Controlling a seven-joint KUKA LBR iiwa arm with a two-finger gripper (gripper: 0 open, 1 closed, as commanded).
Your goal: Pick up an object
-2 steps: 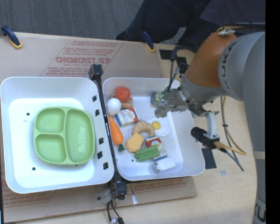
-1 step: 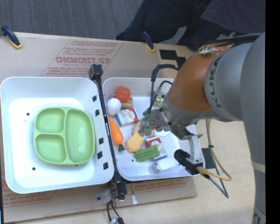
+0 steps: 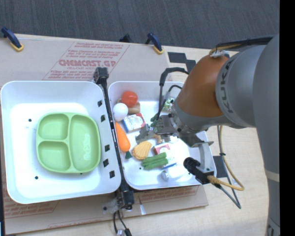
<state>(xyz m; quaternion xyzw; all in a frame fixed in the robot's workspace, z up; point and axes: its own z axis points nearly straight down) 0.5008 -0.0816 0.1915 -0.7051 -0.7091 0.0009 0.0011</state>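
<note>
Hovering low over the right bin, the fingers sit among toy food; their opening cannot be told.

Both bins smooth white plastic, slight sheen. Green divided plate matt plastic, smooth. Carrot, tomato and white ball look like smooth plastic toys, tomato a bit glossy. Green beans also plastic-looking. Board under the bins is brown cardboard, matt, printed red. Tabletop pale wood-look, matt. Arm has smooth grey shell and glossy orange band. Floor dark carpet, rough weave.
</note>
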